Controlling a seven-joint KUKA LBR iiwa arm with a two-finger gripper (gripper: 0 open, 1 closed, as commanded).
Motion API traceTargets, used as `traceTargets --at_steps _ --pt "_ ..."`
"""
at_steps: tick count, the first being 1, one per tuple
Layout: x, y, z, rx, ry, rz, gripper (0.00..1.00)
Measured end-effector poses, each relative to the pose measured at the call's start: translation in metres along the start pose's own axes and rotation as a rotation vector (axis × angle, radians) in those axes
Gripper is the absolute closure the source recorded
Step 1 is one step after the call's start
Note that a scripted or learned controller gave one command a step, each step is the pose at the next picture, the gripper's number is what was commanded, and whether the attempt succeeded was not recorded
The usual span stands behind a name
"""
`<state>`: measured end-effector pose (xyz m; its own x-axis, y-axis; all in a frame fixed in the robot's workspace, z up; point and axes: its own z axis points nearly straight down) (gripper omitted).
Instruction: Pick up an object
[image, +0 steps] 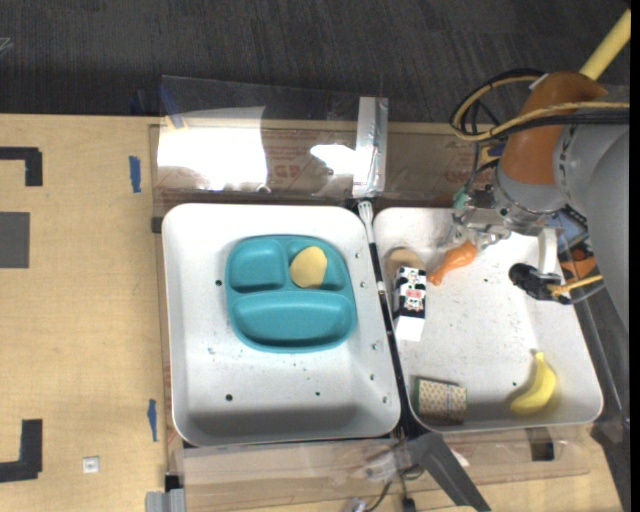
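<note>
The gripper (478, 232) hangs over the upper part of the right bin (575, 400), right of centre in the frame. Whether its fingers are open or shut cannot be told. An orange carrot (455, 262) lies just below and left of it, touching or nearly so. A banana (537, 386) lies well apart, at the bin's lower right.

The right bin (500, 410) keeps open floor through its middle. Obstacles ring it: a black-and-white box (410, 300) along the left wall, a patterned roll (441, 397) and banana (536, 385) near the front, an orange carrot (455, 260) at the back.
</note>
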<state>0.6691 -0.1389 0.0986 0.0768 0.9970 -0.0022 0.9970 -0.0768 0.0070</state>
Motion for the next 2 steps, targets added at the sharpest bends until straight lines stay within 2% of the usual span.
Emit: traceTargets --at_steps 1,2 --pt "0.001 -0.002 0.013 0.007 0.002 0.17 1.0" --pt "0.101 -0.01 -0.092 -0.004 0.005 -0.027 1.0"
